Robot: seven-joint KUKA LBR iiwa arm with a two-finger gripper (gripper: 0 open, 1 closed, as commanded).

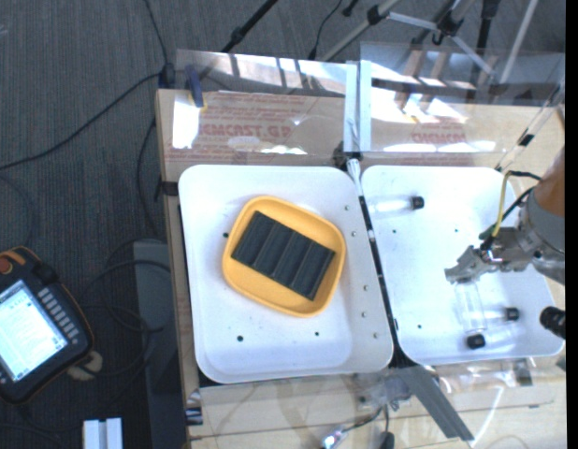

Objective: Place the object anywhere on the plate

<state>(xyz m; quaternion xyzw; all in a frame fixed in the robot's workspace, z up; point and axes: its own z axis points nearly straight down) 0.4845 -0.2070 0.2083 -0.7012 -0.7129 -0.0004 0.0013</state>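
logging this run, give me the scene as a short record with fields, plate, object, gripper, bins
plate: yellow plate, square with rounded corners, in the left bin
on plate: dark ridged block, lying flat, within the rim
gripper: gripper over the right bin, near its right side
in right bin: clear tubes with black caps, one near the top, others below the gripper
task state: block lies on the plate
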